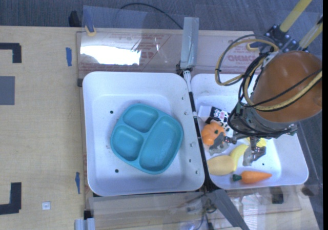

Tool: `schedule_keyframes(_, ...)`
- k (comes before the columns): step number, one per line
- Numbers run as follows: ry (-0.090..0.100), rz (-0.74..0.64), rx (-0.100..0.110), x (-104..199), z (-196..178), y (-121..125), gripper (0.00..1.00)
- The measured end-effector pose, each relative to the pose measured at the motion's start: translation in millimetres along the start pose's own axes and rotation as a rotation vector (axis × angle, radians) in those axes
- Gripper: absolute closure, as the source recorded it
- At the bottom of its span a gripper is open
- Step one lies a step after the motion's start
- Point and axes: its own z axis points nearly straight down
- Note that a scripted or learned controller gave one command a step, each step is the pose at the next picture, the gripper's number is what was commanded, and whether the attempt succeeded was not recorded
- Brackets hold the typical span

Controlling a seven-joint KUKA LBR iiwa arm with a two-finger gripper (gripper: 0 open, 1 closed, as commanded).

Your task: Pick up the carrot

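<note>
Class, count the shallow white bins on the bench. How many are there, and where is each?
2. The left bin holds a blue divided plate; the right bin lies beside it under the arm, holding the carrot and other toys.

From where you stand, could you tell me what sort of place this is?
Probably a robotics lab's picking bench: two white bins side by side, toy food such as a carrot, a blue divided plate, and a cabled robot arm overhead.
</note>
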Motion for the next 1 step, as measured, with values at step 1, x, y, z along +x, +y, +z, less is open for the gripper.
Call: schedule_keyframes(1, 0.001, -0.145, 0.0, 56.9, 67.7, -15.9, 0.0)
